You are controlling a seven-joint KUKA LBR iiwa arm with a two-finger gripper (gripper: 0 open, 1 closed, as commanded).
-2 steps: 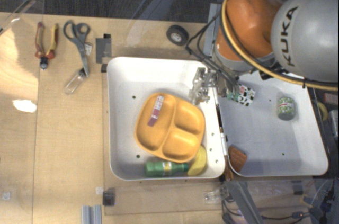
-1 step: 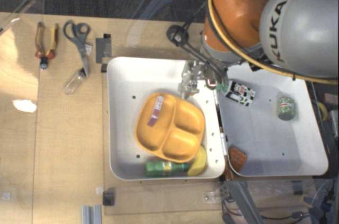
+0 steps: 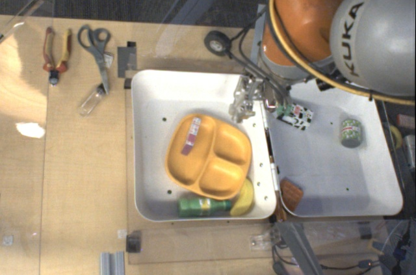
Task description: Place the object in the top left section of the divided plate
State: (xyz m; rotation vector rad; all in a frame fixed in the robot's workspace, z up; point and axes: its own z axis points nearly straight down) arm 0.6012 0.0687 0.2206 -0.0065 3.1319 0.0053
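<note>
The arm (image 3: 364, 20) enters from the right edge and fills the upper right corner. Its grey housing carries the maker's lettering, and the orange band (image 3: 302, 13) sits just left of that housing, above the wrist. A yellow cable loops around the band. The wrist points down and to the left, placing the gripper (image 3: 245, 101) over the upper right corner of the left bin (image 3: 146, 137), close to the wall shared with the right bin (image 3: 325, 170).

The gripper hangs above the bin floor, just beyond the upper right edge of the divided plate (image 3: 209, 157). Whether it is spread or pressed together cannot be determined, and no item is visible in it.

The divided plate is yellow-orange and lies tilted in the middle of the left bin. A small pale object (image 3: 192, 136) with a purple mark lies in the plate's top left section.

A green bottle (image 3: 203, 205) lies on its side along the bin's lower wall, touching a yellow fruit-like item (image 3: 243, 199) at the plate's lower edge.

The right bin holds a small green can (image 3: 351, 132), a printed packet (image 3: 296, 116) near the gripper, and a brown item (image 3: 292, 192) at its lower left corner.

On the bench, left of the bins, lie scissors (image 3: 97, 52) and red-handled pliers (image 3: 55, 52).
</note>
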